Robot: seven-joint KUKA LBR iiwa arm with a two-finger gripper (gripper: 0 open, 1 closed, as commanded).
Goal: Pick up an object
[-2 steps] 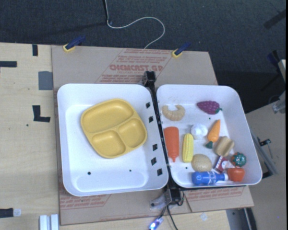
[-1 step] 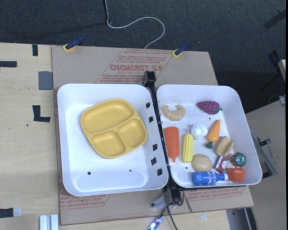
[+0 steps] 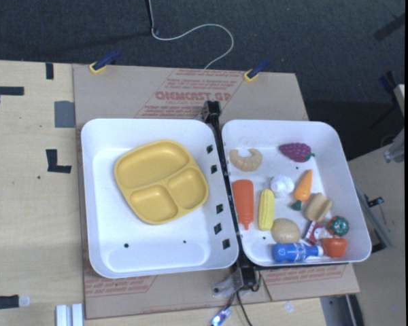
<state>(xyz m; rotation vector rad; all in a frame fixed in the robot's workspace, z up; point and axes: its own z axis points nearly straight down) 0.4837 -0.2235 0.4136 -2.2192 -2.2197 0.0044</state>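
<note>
Two white bins [image 3: 95, 182], one yellow tray [image 3: 161, 180], two toy carrots [image 3: 243, 202], one corn cob [image 3: 266, 209]

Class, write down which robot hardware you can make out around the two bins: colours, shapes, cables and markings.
A thin white cable loops across the dark floor beyond the bench. Black fittings sit at the far end and the near end of the seam between the bins, the near one trailing wires. Two blue-and-yellow clamps grip a cardboard sheet printed with red lettering.
</note>
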